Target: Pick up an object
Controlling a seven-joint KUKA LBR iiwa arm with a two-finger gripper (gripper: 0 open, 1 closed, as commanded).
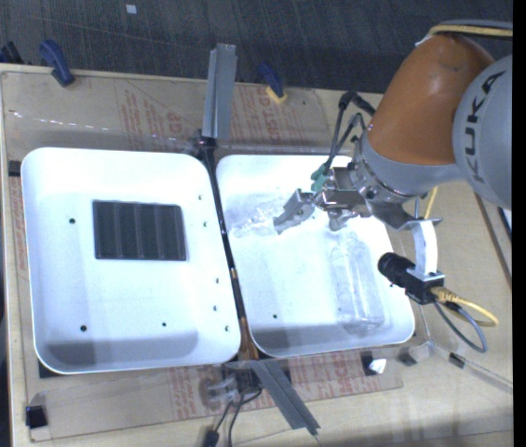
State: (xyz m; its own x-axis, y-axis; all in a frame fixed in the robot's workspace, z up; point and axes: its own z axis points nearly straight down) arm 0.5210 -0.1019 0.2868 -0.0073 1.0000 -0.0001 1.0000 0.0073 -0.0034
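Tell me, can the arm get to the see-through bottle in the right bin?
Probably yes. The bottle lies in the open in the right bin, with nothing on top of it. The gripper hangs over the same bin, a little up and left of the bottle, near some crumpled clear plastic.

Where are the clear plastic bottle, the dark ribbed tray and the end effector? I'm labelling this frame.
clear plastic bottle [356,282]: camera view, on its body, lying in the right bin.
dark ribbed tray [140,230]: camera view, on its middle, in the left bin.
end effector [292,214]: camera view, at its fingertips.
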